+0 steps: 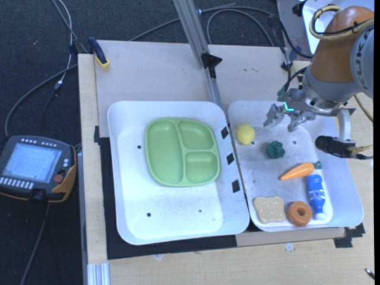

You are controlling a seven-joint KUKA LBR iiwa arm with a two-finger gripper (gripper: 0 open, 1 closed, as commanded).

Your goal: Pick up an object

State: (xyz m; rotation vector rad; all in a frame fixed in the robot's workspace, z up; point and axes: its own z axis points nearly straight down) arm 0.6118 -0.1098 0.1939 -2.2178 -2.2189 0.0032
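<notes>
Arm reaches in from the right, orange band above the wrist; gripper hangs over the back part of the right bin, fingers spread apart, nothing between them. Looks like it's above the bin floor rather than touching, but hard to be sure from this angle.

Right bin contents:
- yellow ball near the bin's left wall, just left & below the gripper
- dark green lump, prob. toy broccoli, close below the gripper, apart from the ball
- orange carrot lying at a slant, mid bin
- blue bottle w/ white label, lying down, just beside the carrot's right end
- toast slice at the front left corner
- brown donut right of the toast, touching or nearly touching the bottle's lower end

Left bin holds a green divided plate, 3 compartments, sitting flat toward the back-centre.

Off the bench at left, a teach pendant w/ lit screen on the dark floor, cables running around it. Blue & yellow clamp on the bench's back left corner. Metal post rises from the bench between the bins
</notes>
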